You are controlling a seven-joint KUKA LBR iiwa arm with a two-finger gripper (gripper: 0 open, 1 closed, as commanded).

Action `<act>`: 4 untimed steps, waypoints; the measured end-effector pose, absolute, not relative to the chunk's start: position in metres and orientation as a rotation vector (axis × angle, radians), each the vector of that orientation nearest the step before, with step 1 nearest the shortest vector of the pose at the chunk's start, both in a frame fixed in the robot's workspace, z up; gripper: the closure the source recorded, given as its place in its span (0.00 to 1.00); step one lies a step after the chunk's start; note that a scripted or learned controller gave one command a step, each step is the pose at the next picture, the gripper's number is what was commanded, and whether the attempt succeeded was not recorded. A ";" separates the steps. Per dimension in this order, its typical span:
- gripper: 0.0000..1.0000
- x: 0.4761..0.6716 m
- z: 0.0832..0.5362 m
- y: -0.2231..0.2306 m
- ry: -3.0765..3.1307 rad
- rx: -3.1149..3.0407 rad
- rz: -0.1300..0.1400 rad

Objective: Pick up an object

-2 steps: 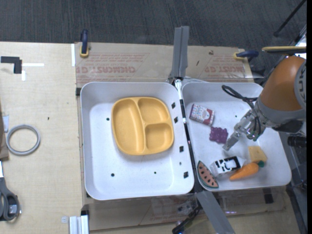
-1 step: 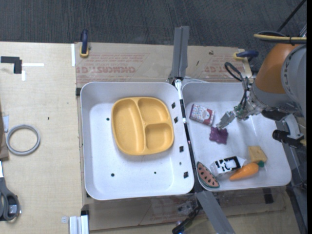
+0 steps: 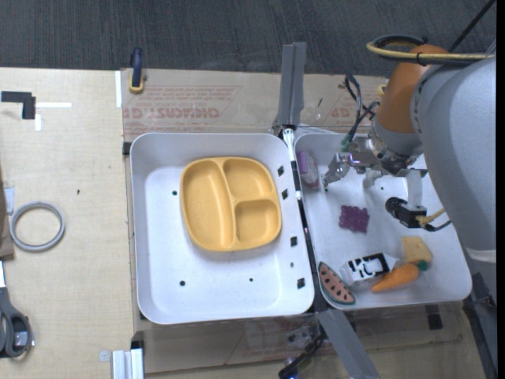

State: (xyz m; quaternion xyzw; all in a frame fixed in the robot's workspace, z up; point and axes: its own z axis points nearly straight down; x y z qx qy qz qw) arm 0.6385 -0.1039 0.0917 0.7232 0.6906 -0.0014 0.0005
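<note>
The right bin [image 3: 450, 290] holds a purple lumpy piece [image 3: 354, 218] near its middle. Along its front lie a watermelon slice [image 3: 336, 283], a black-and-white item [image 3: 368, 267], an orange carrot [image 3: 397, 276] and a yellow block [image 3: 416, 249]. A small clear pinkish bottle [image 3: 307, 169] leans by the bin's left wall. My gripper [image 3: 344, 166] hangs over the back of the right bin, just right of the bottle and above the purple piece. Nothing is visibly held in it.
The left bin [image 3: 158, 290] carries a yellow divided plate [image 3: 231, 203]. A divider [image 3: 297, 188] runs between the bins. The grey arm [image 3: 458, 148] with its orange band [image 3: 400, 89] covers the right bin's back right corner. A grey ring [image 3: 35, 226] lies on the bench at left.
</note>
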 end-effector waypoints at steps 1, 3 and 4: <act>0.00 0.592 0.092 -0.094 2.399 2.028 -0.004; 1.00 0.560 0.100 -0.125 2.366 2.069 -0.008; 1.00 0.513 0.224 -0.083 2.365 2.067 -0.002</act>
